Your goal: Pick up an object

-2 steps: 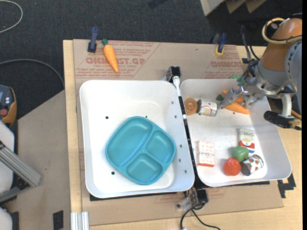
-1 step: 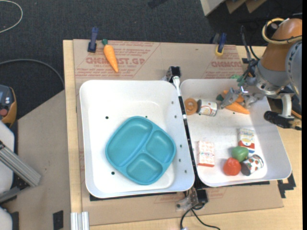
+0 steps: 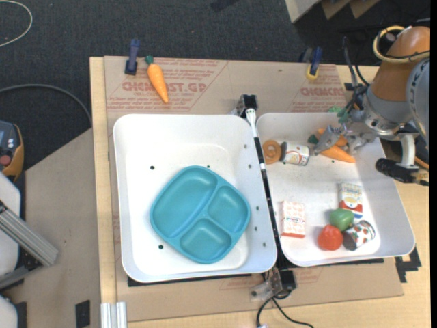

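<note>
Camera view: claw point(image 3: 332, 137) right atop orange carrot point(image 3: 339, 154), grip state unclear.

Arm cut off, labels unreadable

My arm point(image 3: 403, 74) runs off the right edge; I can't tell the fingers' state at the gripper point(image 3: 336, 137), nor read the small carton point(image 3: 294, 219).

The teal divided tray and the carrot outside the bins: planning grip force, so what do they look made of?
Teal divided tray: likely moulded plastic, smooth with a soft sheen and rounded compartment edges. Carrot: probably toy plastic, uniform matte orange with a green top.
</note>
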You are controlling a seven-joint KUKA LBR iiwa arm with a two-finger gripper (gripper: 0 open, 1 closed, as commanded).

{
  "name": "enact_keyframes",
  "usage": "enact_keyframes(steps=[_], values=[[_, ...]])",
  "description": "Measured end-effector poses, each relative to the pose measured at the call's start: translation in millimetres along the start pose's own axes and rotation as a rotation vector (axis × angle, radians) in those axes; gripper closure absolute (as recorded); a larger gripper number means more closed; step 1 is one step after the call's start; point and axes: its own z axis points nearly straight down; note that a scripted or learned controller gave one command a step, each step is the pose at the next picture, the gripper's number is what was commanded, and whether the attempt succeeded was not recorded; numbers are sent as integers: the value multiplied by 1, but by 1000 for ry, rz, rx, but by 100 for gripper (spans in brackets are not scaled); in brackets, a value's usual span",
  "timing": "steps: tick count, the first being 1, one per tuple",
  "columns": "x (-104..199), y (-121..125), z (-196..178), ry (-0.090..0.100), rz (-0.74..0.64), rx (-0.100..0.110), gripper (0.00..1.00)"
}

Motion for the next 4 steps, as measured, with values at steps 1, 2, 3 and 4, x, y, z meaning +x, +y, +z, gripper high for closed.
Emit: enact_keyframes(steps=[1,2,3,4], values=[[0,0,0,0,0,0,0],[0,0,0,0,0,0,0],[0,0,0,-1,0,0,0],[0,0,0,-2,1,-1,0]])
